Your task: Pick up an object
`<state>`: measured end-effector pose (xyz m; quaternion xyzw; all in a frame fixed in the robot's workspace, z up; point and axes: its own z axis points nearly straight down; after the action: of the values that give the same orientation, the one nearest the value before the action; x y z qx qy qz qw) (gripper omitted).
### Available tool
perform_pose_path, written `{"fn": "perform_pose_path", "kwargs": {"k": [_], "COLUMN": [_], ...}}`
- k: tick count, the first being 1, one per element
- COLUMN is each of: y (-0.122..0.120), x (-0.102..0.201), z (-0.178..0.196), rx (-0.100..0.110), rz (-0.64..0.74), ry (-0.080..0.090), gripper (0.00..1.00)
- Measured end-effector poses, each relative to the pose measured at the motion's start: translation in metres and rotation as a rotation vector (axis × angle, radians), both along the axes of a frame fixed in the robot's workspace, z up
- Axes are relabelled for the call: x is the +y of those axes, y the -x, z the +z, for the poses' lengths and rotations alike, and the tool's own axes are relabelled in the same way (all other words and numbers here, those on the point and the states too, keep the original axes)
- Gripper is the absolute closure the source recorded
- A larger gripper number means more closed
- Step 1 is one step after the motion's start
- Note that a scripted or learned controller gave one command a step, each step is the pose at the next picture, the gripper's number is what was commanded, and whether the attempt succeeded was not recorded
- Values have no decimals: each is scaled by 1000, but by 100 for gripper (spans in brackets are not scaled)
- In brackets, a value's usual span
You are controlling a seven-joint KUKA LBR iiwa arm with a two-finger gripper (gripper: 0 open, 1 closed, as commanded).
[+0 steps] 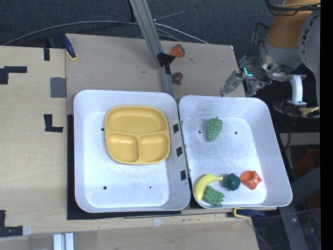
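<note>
Hand (pixel 235 82) hovers beyond the right bin (pixel 270 139), state unclear; the light, bumpy grape bunch (pixel 213 128) looks easiest gripped across its middle.

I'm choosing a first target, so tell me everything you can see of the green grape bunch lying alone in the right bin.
The green plastic-looking toy grape bunch has a bumpy, knobbly surface and tapers from a wider top to a narrower lower end. It lies flat on the floor of the right shallow white bin, in the bin's upper middle, its long axis running roughly up and down the camera view. Nothing touches it; the other toys are clustered along the bin's near edge, well apart from it.
</note>
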<state>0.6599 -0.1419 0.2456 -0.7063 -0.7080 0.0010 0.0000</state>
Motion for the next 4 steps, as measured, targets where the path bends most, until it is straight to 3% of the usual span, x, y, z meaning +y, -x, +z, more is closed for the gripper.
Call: {"fn": "perform_pose_path", "kwargs": {"k": [2, 3, 4], "y": [-12, -11, -11], "x": [-2, -3, -3], "z": [-117, -157, -147], "rx": [5, 10, 10], "rz": [0, -2, 0], "ry": [0, 1, 1], "gripper": [0, 0, 100]}}
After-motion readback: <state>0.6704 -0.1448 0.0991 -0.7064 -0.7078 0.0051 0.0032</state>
